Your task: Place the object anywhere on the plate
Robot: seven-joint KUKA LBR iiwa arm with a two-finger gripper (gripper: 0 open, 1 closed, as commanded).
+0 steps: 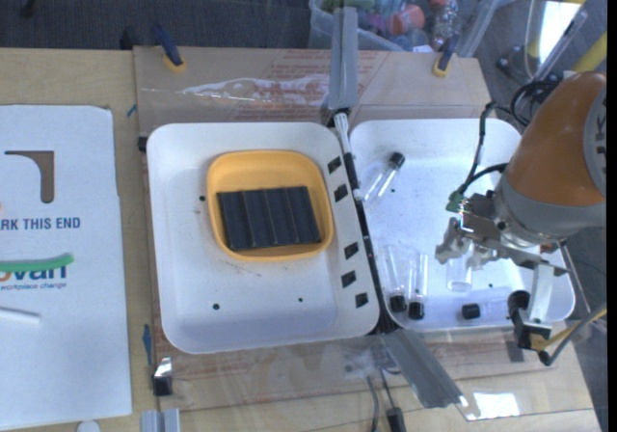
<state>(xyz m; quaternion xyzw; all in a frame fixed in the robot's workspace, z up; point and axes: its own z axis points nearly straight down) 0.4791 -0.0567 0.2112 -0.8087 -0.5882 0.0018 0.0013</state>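
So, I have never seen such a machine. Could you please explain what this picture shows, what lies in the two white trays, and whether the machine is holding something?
The picture comes from one fixed camera above a bench, looking down at a slant. The grey and orange shape on the right is a robot arm; at its end is the tool, the part meant to grasp things. It hangs over the right white bin. That bin contains several small clear vials with black caps: one near the top, others near the bottom edge. The left white bin holds a yellow plate with a dark ribbed block lying on it. Whether the tool is gripping anything cannot be judged; its tip is too unclear here.
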